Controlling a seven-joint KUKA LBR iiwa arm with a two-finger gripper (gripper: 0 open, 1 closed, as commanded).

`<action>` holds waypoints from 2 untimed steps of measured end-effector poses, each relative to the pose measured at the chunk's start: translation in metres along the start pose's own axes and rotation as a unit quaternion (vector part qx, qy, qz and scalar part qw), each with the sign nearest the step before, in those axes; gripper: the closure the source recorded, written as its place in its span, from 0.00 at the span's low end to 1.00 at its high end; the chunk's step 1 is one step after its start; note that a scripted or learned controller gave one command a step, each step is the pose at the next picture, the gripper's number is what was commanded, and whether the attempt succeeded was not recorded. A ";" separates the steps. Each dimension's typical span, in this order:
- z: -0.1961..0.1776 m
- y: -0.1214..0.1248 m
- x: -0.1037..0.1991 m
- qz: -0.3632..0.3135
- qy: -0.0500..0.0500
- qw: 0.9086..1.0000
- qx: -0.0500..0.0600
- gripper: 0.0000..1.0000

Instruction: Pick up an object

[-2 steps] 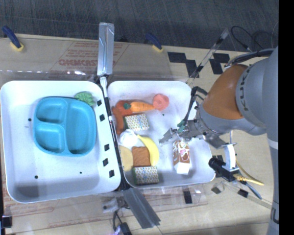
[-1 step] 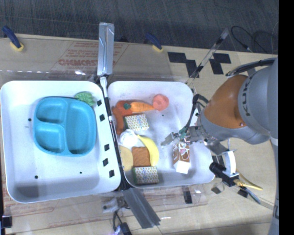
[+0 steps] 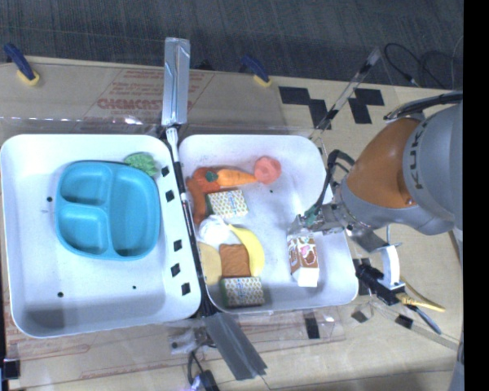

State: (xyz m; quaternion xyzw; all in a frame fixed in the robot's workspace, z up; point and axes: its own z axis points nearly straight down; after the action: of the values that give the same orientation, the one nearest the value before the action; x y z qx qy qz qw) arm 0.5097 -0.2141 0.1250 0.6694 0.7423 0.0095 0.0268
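Carton (image 3: pixel 304 259) lies lengthwise, long axis near-vertical, below tool (image 3: pixel 314 216).

Your one camera sat fixed above the worktop (image 3: pixel 57 84) and looked down at a slant, near enough that both white bins (image 3: pixel 16 218) filled mid-frame. The arm (image 3: pixel 407 177) entered from the frame's right; dark floor (image 3: pixel 228 6) ran along the top.

- We see the right bin (image 3: pixel 330 296) crowded along its left side: carrot (image 3: pixel 220 176), banana (image 3: pixel 248 247) and small packets stacked close.
- A carton (image 3: pixel 304 259) blocks the right side; bare floor lies between.
- The blue divided plate (image 3: pixel 107 208) fills the left bin's (image 3: pixel 24 300) middle.
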 end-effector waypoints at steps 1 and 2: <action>-0.040 0.043 0.010 -0.110 0.016 0.994 0.023 1.00; -0.040 0.043 0.010 -0.110 0.017 0.994 0.024 0.00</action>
State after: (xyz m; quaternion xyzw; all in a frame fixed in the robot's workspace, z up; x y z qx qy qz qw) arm 0.5489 -0.1988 0.1667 0.5843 0.8116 0.0000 -0.0005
